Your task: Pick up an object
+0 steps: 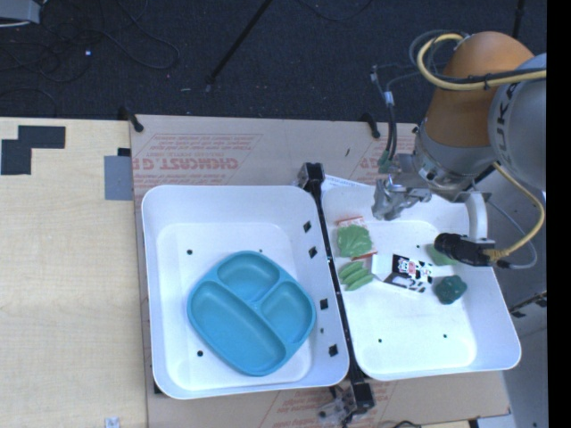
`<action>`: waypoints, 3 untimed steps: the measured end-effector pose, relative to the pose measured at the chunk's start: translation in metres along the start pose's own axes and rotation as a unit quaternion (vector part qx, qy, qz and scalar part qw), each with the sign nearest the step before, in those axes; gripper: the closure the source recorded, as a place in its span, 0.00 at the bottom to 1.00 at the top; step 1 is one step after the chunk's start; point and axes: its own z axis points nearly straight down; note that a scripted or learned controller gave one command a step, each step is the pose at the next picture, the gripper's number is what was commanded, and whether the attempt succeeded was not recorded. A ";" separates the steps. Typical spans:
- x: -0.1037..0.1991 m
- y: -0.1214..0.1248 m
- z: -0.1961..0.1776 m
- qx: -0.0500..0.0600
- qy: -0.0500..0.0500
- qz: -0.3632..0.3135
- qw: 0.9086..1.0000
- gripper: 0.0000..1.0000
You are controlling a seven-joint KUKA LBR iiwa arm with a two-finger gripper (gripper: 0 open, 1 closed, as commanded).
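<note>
I record the jaws over the far end of the right bin (446, 350), cannot tell whether apart or together, a green leafy piece (354, 239) lying near them.

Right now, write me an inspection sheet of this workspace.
Surface: left bin and right bin, both white, on printed cardboard.
Job's things: blue divided plate in the left bin; in the right bin, green leafy piece, second green piece, black-and-white item, dark green lump.
Clutter: nothing seen.
Grippers: pincer near the right bin's far rim, beyond the items.
Cables: black cables on the dark floor; yellow loop by the arm's orange band.
Surroundings: pale bench.
</note>
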 end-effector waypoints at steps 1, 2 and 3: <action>0.045 -0.004 0.010 0.000 0.000 0.000 1.000 1.00; 0.091 -0.005 0.013 0.001 0.000 -0.001 1.000 1.00; 0.143 0.004 0.003 -0.001 0.000 0.000 1.000 1.00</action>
